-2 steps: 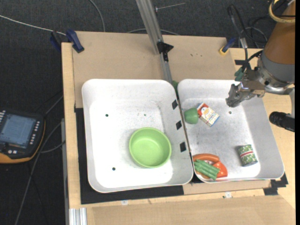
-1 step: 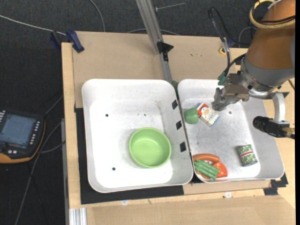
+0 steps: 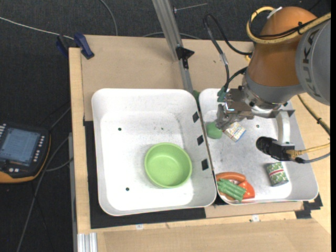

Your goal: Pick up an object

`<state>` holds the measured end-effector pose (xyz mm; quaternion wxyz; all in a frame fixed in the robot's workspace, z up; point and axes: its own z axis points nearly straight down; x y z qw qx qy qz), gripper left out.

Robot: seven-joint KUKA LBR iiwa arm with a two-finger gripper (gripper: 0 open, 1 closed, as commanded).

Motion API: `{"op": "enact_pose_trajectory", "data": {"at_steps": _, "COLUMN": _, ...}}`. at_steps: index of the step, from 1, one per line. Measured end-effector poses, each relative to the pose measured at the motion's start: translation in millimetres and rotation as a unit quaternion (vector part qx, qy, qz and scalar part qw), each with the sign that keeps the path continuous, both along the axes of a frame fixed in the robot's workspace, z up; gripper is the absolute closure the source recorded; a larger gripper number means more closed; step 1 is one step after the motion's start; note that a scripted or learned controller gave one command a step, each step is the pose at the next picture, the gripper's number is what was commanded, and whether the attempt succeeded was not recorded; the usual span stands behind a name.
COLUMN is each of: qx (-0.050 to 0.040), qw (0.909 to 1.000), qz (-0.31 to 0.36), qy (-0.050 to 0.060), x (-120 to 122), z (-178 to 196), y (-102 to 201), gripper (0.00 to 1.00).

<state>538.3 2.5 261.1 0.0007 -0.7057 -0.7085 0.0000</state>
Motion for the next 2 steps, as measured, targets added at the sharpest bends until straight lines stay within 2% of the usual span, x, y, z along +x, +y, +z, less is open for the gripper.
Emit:
{"op": "enact_pose_trajectory", "data": {"at_steps": 1, "qx": -0.0002, "qw": 1.0000, "qz": -0.001, "qy": 0.000, "x": 2.3, "z": -8.8, "y": 44.5, "gripper": 1.00}}
{"op": "enact_pose_trajectory", "data": {"at_steps": 2, "qx": 0.0000, "qw": 1.0000, "qz": 0.000, "qy": 0.000, "x": -15.0, "z": -17.5, "y": 96.2, "gripper": 1.00}}
